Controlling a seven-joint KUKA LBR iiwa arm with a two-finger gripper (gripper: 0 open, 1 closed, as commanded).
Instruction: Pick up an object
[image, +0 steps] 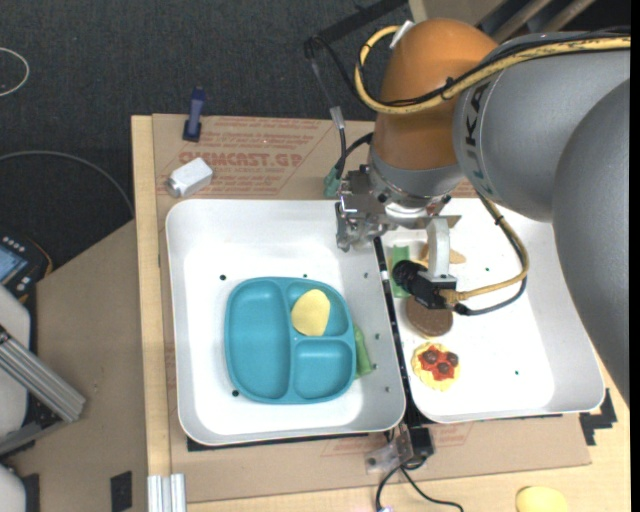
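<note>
The floor behind is dark carpet. A brown-topped counter (250, 150) carries a left bin (192, 300) and a right bin (545, 335), edges touching. The end effector (392, 232) hangs over that shared edge, at the far end; whether it is apart or together cannot be told. The likeliest object, a brown disc (430, 320), lies in the right bin, just toward the camera from the end effector. It is round, with no long axis. A yellow piece (311, 312) sits in a teal plate (262, 345) in the left bin.
</note>
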